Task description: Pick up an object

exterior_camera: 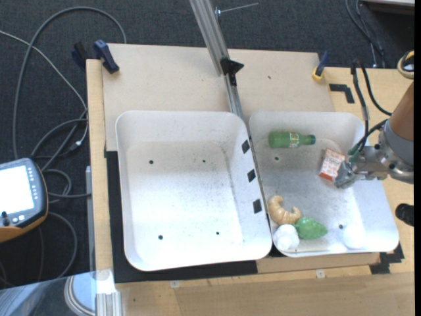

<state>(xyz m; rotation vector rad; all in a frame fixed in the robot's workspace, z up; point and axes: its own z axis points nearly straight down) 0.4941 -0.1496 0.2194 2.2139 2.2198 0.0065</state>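
Note:
In the right bin (299, 116), a small red and white box (330, 164) sits tilted by the right wall. My gripper (344, 178) reaches in from the right and is right against the box's lower right side. Whether the box is gripped is not visible. A green bottle (291, 139) lies on its side at the back of the bin. Near the front lie a tan croissant-shaped piece (283, 210), a green lump (310, 228) and a white round object (287, 237), close together.
The left bin (176, 116) stands beside the right one, with a metal pole (212, 31) rising from between them at the back. A pale object (356, 237) rests in the right bin's front right corner. Clamps and cables lie around the bench edges.

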